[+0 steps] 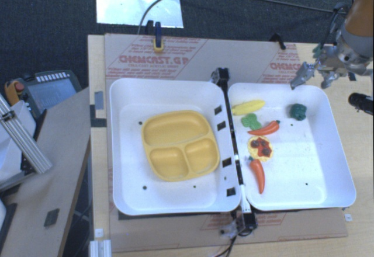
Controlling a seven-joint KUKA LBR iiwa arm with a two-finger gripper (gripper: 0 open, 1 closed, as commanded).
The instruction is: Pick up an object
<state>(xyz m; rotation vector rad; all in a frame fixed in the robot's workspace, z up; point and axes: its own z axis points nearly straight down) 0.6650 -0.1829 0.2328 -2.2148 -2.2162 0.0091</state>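
Nearest to us, at the bottom of the view, we see a bundle of dark clips and wires (239, 226) at the foot of the seam where the two bins meet. Just above it on the right lies the shallow white right-hand bin (327, 180), and on the left the shallow white left-hand bin (125, 133).

In the left bin we find a yellow plastic tray with three compartments (178, 145), lying flat near the middle and turned slightly.

The right bin holds the small things, gathered toward its left side. An orange toy carrot (258, 174) lies closest to us, pointing down the bin. Just above it sits a small round yellow piece with red and dark spots (260, 148). Above that we see a red toy chilli pepper (265, 128), touching a small light-green leafy piece (251, 121). A yellow toy banana (248, 107) lies near the bin's far left corner. A dark green lumpy toy (298, 111) sits apart from the others, near the far wall.

The grey two-finger gripper (315, 76) hangs above the far right rim of the right bin, with its fingers spread apart and nothing between them. The dark green toy is the nearest object to it.
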